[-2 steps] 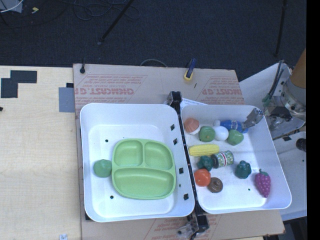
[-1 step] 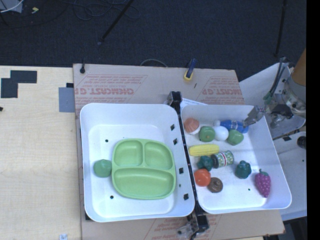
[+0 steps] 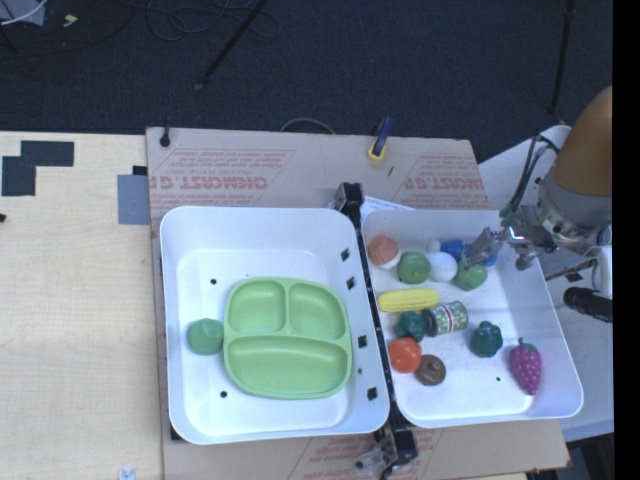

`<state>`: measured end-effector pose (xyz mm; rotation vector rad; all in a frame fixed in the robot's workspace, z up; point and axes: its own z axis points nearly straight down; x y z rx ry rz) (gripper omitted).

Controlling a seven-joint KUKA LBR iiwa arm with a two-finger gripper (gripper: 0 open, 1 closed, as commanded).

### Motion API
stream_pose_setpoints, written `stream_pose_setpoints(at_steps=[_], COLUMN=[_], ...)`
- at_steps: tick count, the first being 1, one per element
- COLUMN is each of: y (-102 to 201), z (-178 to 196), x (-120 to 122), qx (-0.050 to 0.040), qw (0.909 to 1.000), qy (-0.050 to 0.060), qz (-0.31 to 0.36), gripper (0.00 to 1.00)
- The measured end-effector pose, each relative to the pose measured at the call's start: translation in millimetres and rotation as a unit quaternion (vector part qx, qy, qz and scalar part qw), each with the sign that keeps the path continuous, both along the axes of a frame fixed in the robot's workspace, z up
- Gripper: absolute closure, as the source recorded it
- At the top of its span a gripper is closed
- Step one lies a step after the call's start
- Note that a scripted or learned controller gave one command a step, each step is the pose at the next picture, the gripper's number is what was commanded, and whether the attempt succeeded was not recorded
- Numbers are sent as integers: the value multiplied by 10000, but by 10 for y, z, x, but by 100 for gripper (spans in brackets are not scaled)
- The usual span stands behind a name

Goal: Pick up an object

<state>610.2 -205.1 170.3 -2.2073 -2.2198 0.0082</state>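
The right bin (image 3: 560,388) holds several small toys: a yellow corn cob (image 3: 407,300), an orange-pink ball (image 3: 383,251), a green ball (image 3: 413,267), a white ball (image 3: 442,266), a blue piece (image 3: 452,249), a green lump (image 3: 470,277), a patterned can (image 3: 448,317), a dark teal pepper (image 3: 486,339), purple grapes (image 3: 526,365), an orange tomato (image 3: 404,354) and a brown ring (image 3: 431,370). My gripper (image 3: 500,248) hangs over the bin's upper right part, open, one finger beside the green lump. Nothing sits between the fingers.
The left bin (image 3: 190,238) carries a light green divided plate (image 3: 287,336) and a green ball (image 3: 205,336) to its left. A black clip divider (image 3: 352,208) joins the bins. A yellow-blue clamp (image 3: 379,142) sits on the cardboard behind.
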Motion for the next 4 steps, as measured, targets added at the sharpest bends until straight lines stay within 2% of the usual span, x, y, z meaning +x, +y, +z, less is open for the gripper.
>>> stream_pose_setpoints(at_steps=[2, 3, 4], y=[59, 58, 33], z=[-881, -792, -356], x=[-84, -80, -175], qx=[-9, 4, -11], qw=[10000, 10000, 10000], qy=[-20, 1, -34], qz=[-8, -2, -49], gripper=[0, 100, 100])
